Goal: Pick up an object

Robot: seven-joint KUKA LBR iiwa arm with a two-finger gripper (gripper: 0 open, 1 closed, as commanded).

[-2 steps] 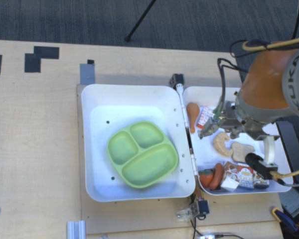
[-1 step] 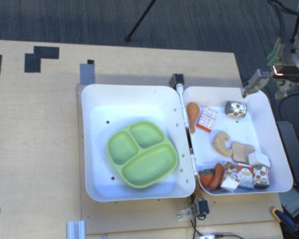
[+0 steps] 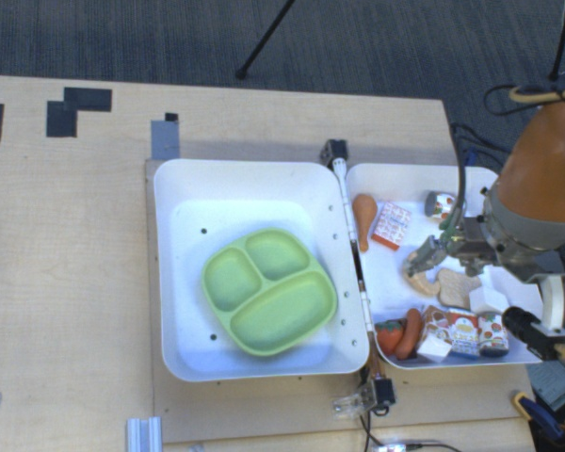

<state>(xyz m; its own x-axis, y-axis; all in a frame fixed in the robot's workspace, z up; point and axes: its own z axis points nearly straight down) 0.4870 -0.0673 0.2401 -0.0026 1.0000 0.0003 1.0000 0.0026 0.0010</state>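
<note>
My gripper (image 3: 429, 257) hangs low in the right bin (image 3: 395, 175), near its middle, under the grey and orange arm (image 3: 541, 182) that comes in from the right. It is just above a tan flat piece (image 3: 422, 281) and beside a slice of toy bread (image 3: 458, 292). An orange carrot-like toy (image 3: 363, 212) and a red-and-white packet (image 3: 391, 225) lie to its left. A small can (image 3: 440, 203) sits behind it. Nothing shows as held.
At the right bin's front lie a sausage (image 3: 412, 331), a tomato-like toy (image 3: 390, 333) and a printed carton (image 3: 466, 333). The left bin (image 3: 184, 205) holds a green divided plate (image 3: 268, 291). A ridge (image 3: 350, 243) separates the bins.
</note>
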